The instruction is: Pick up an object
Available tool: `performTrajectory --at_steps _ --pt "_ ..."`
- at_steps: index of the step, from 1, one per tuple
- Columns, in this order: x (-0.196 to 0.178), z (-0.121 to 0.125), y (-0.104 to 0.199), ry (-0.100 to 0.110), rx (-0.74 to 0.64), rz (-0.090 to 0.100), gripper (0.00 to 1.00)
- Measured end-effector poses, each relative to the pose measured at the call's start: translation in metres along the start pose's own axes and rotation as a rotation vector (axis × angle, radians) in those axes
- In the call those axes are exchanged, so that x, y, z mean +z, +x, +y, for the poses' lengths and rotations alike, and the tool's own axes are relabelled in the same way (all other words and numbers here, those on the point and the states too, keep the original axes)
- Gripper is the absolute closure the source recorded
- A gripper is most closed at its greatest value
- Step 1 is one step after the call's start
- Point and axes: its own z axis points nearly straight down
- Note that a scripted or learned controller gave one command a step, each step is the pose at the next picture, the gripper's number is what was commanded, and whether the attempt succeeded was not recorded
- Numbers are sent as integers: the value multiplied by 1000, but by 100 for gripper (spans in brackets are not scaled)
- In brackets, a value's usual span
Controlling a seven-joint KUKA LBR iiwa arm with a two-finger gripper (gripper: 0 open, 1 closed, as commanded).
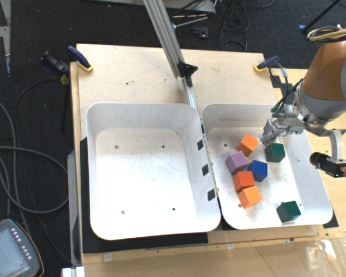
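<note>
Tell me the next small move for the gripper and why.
Probably a short drop straight down. The gripper hangs just above the green block in the right bin, and nothing shows between its fingers. The orange block sits close on the left, so it should not drift that way.
</note>
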Motion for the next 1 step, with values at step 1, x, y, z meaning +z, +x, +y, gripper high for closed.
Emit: performTrajectory --at_steps 1 --pt "-11 15 60 0 -6 3 100"
